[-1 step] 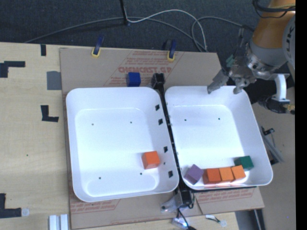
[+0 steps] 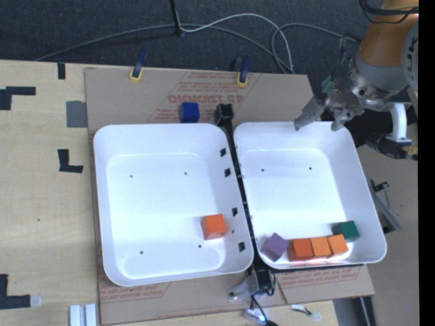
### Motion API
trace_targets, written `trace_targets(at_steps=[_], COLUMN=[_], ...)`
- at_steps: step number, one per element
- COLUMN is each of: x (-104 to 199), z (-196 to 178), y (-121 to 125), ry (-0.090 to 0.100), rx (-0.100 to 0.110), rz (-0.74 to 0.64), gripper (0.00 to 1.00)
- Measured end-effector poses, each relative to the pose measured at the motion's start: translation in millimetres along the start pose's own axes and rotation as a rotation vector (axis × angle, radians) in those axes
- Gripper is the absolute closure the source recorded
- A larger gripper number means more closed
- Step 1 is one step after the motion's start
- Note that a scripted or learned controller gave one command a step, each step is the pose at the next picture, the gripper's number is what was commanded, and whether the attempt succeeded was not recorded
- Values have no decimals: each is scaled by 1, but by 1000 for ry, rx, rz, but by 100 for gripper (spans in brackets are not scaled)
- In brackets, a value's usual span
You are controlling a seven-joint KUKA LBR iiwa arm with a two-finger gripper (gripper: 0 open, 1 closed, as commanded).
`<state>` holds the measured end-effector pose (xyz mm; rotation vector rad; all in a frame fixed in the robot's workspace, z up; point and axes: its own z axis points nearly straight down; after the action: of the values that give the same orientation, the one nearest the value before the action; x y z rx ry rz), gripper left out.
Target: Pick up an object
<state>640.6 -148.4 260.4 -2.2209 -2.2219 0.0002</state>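
Note:
My gripper (image 2: 319, 119) hangs over the far right corner of the right bin (image 2: 306, 182), fingers spread open and nothing between them. Along the right bin's near edge lie a purple block (image 2: 274, 246), two orange blocks (image 2: 300, 249) (image 2: 320, 247), a lighter orange block (image 2: 337, 244) and a green block (image 2: 347, 231). One orange block (image 2: 213, 226) sits in the left bin (image 2: 136, 202), near its front right corner. All the blocks are far from the gripper.
A blue block (image 2: 189, 111) rests on the cardboard behind the left bin. Black clips run along the seam between the bins. Cables trail across the dark floor at the back.

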Motion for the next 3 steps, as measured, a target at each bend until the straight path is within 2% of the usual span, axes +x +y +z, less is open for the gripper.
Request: trace_targets(at_steps=[1, 3], x=[0, 7], z=[54, 168], y=[-11, -13], ry=[1, 1], rx=[4, 4], rz=[0, 0], gripper=[0, 0])
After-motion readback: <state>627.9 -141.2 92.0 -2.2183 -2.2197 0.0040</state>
